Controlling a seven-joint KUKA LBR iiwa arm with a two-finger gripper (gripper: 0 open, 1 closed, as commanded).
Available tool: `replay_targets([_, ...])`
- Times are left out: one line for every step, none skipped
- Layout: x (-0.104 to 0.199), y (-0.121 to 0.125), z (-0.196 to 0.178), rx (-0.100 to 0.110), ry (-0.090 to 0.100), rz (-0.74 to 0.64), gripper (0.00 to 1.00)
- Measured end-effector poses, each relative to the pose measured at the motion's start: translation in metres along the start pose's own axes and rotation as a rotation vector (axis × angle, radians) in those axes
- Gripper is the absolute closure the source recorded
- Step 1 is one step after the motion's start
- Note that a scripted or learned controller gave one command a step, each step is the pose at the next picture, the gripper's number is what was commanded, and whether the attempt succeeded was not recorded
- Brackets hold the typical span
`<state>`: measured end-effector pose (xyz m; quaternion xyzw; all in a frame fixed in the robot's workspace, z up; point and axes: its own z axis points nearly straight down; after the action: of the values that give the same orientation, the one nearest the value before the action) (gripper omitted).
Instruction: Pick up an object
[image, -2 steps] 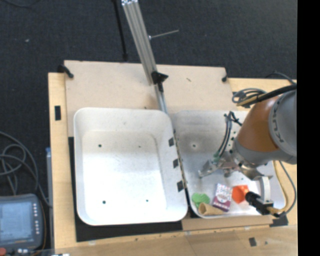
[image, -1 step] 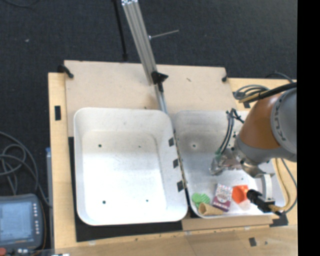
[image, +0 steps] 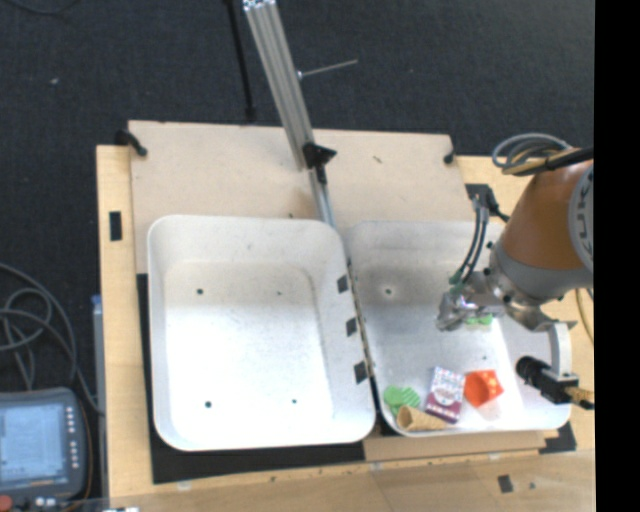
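Observation:
My gripper (image: 452, 314) hangs over the middle of the right bin (image: 400, 260), reaching in from the right. A small green object (image: 481, 321) shows just to the right of the gripper's tip, partly hidden under the wrist; I cannot tell if it is held. Along the bin's front edge lie a green piece (image: 400, 396), a tan cone (image: 420, 418), a purple and white packet (image: 446, 392) and an orange block (image: 483, 387).
The left bin (image: 250, 330) sits beside the right one, separated by a ridge with black clips. A slanted metal pole (image: 290, 100) rises behind the bins. The bench edge lies close below the objects.

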<state>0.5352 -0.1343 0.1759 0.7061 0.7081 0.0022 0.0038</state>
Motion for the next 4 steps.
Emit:
replay_targets([-0.001,0.002,-0.033,0.002,0.001,-0.001,1.0])
replay_targets([0.06,0.001,-0.034,0.007,0.004,-0.005,1.0])
replay_targets([0.11,0.008,-0.044,0.006,0.004,-0.005,1.0])
replay_targets([0.164,0.013,-0.048,0.007,0.004,-0.005,1.0])
